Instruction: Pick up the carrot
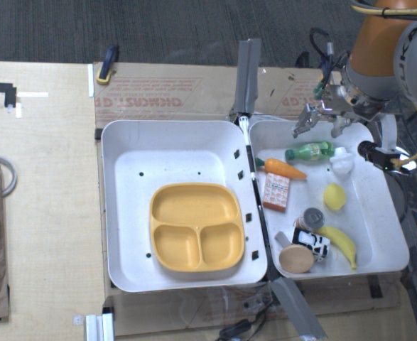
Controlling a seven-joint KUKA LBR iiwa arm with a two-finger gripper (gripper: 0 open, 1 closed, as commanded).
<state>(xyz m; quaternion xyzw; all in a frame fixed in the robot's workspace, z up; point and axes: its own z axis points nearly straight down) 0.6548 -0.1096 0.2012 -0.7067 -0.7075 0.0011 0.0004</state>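
Observation:
The carrot (285, 168), orange with a green stem end, lies in the right bin (378, 261) close to its left wall, pointing right. My gripper (322, 121) hangs over that bin's far edge, up and to the right of the carrot. Its two fingers are spread apart with nothing between them. A green bottle (310, 150) lies between the gripper and the carrot.
In the right bin also lie a red-and-white packet (276, 191), a lemon (334, 197), a banana (340, 243), a small can (312, 219), a tan bowl (295, 259) and a white object (342, 163). The left bin (123, 212) holds a yellow divided plate (196, 226).

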